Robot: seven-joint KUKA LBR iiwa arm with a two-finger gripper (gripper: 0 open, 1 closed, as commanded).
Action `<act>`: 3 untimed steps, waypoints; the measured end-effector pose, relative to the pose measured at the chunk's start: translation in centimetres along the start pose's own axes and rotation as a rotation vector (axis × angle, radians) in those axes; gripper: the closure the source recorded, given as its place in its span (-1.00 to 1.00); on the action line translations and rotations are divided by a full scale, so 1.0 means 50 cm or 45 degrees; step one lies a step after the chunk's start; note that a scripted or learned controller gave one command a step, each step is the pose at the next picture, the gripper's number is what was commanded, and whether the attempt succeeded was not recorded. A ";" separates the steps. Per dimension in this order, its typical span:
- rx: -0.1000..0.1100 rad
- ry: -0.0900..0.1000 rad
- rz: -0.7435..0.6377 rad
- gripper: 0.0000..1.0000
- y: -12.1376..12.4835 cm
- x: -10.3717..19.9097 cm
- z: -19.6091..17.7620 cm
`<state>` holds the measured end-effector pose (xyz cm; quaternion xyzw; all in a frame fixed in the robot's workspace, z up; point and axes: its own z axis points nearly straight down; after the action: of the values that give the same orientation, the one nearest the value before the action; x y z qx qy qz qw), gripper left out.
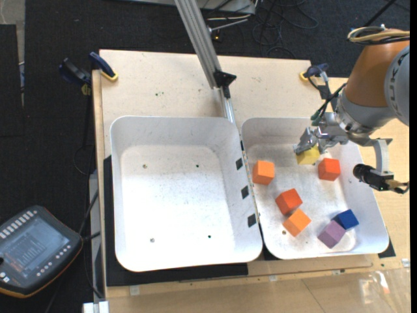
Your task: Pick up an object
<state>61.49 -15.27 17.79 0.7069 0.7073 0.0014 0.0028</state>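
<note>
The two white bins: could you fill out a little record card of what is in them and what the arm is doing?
right bin: six blocks
orange blocks: one near the divider, one toward the front
red-orange blocks: one by the gripper, one mid-bin
blue block: front right, beside the purple block
yellow block: at the gripper's tip
gripper: low over the right bin's back part; whether it grips the yellow block I cannot tell
left bin: speckled white floor
</note>
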 end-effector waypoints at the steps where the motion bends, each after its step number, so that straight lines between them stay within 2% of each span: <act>1: 0.001 0.000 -0.001 1.00 -0.016 0.001 -0.099; 2: -0.001 -0.001 -0.003 1.00 -0.013 0.001 -0.206; 3: 0.010 0.004 -0.008 1.00 -0.016 0.095 -0.178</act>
<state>60.62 -10.52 26.70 0.7048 0.7094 -0.0002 -0.0011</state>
